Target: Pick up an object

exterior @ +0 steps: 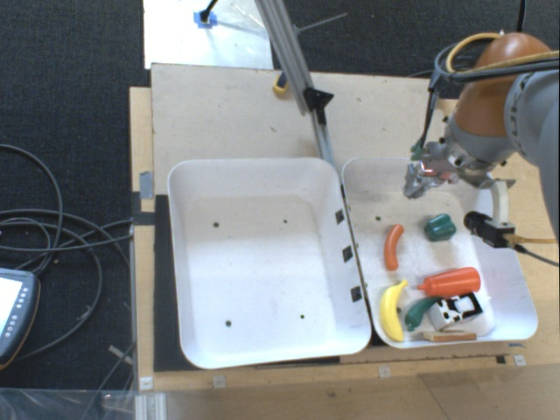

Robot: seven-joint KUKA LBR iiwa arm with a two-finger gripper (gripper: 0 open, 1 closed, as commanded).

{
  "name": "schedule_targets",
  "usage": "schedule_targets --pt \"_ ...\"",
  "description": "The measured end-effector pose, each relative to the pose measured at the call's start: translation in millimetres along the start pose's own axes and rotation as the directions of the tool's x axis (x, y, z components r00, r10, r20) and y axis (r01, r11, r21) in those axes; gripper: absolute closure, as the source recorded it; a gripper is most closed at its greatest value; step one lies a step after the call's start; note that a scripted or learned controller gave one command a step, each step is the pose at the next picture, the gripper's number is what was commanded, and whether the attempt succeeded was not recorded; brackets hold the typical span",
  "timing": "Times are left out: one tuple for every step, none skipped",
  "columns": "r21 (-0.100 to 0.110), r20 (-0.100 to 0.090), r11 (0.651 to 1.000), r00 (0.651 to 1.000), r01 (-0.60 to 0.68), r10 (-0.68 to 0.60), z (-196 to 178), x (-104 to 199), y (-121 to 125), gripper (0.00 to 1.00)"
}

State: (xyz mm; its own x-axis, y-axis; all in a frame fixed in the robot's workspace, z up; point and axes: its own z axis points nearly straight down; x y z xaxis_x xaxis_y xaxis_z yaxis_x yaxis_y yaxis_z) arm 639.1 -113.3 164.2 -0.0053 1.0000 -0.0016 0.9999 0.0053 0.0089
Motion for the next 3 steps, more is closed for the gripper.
schedule_targets --pt "0.001 0.0 1.0 1.0 0.0 0.0 -47.9 -0.5 2.3 1.0" --pt "0.009 -0.004 1.0 1.0 0.004 -0.004 -42.4 54.5 -15.8 1.0" --pt "0.007 -0.005 1.0 1.0 0.005 -0.005 -57.4 106.3 -27.6 1.0"
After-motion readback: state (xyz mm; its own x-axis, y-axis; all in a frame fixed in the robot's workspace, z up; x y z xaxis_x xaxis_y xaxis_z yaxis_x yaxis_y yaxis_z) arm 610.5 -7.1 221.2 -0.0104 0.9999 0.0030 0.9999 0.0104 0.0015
